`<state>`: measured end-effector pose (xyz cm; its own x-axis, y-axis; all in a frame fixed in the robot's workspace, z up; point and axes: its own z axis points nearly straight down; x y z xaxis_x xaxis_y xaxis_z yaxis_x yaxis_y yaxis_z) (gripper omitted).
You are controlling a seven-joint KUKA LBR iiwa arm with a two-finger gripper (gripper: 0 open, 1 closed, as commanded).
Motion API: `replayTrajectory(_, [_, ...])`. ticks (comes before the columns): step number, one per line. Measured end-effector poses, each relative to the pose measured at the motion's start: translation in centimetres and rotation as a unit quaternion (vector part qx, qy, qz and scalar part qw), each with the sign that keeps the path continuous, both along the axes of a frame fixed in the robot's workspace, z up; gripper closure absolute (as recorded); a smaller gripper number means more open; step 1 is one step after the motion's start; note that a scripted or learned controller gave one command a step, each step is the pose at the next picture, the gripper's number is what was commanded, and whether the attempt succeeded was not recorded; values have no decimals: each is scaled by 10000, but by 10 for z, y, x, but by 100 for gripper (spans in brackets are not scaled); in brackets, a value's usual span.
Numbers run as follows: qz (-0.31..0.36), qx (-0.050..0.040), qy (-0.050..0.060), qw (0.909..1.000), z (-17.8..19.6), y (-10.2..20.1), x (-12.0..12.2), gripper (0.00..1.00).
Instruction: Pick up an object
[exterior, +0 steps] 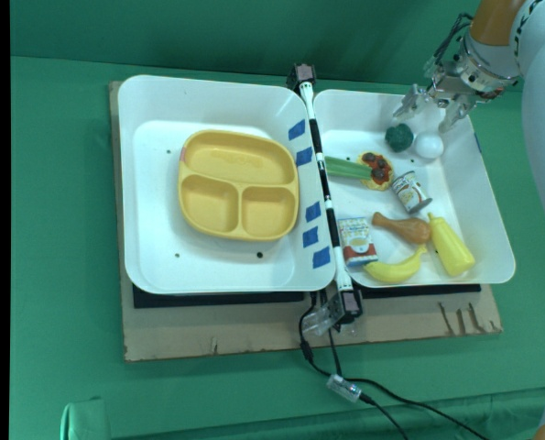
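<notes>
My gripper point(430, 110) hangs open above the far side of the right bin point(492, 236), with nothing between its fingers. Just below it lie a dark green broccoli piece point(399, 137) and a white ball point(429, 145). Further forward in the same bin sit a green celery stick point(346, 167), a pizza slice point(376, 170), a small can point(408, 192), a chicken drumstick point(401, 226), a yellow mustard bottle point(450, 245), a banana point(397, 268) and a red-and-white carton point(357, 240).
The left bin point(153, 246) holds a yellow divided tray point(238, 184). A taped divider bar point(321, 191) runs between the bins. Cables point(345, 388) trail off the bench's front edge over the green cloth.
</notes>
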<state>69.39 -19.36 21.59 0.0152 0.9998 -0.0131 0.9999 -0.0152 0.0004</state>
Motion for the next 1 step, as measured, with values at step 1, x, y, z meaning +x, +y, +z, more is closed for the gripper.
replayTrajectory(1, [45, 37, -54, 10000, 53, 41, -94, 100])
